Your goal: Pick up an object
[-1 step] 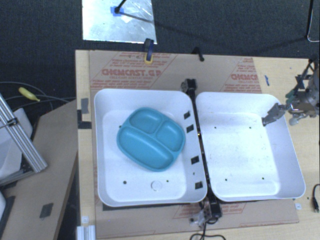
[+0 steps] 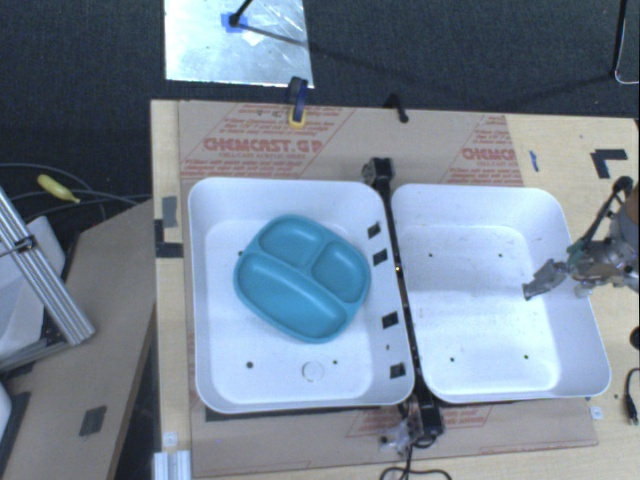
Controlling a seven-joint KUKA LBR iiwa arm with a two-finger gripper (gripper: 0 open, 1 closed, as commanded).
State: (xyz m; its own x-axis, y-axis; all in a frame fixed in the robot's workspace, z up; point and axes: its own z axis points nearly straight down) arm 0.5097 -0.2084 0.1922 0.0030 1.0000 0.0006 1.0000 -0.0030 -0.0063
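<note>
Two shallow white bins sit side by side on a bench covered with printed brown board. In the left bin a blue divided plate lies flat, slightly turned, with three compartments facing up; it rests near the middle of the bin floor, clear of the walls. The right bin shows a scuffed white floor. From the right the gripper reaches in over the right bin's far side, its grey tip pointing left and hanging near the right wall, well apart from the plate. A row of black clips runs along the seam between the bins.
</note>
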